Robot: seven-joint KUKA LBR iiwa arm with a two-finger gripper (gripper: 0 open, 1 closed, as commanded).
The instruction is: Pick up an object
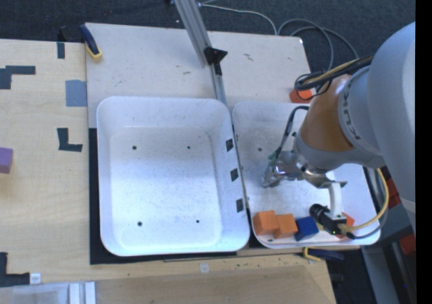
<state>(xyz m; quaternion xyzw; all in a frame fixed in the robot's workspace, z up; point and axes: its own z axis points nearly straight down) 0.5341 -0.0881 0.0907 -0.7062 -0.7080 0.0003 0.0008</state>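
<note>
From above, the grey arm with its orange band reaches in from the right over the right-hand shallow white bin point(246, 120), and its metal two-finger gripper point(273, 177) points down over the left-middle of that bin's speckled floor. From this angle it cannot be told whether the gripper is spread or closed, and nothing can be made out in its grasp. The things to pick lie along the bin's near edge, apart from the gripper: a dark orange rectangular block point(265, 221) by the front left corner, a lighter orange block point(287, 226) touching its right side, and a small blue block point(306, 228) just beside that. The left-hand shallow white bin point(108, 161) sits against the right one. A small purple block point(5, 159) rests on the wooden bench point(40, 215) at far left, well apart from both bins.
</note>
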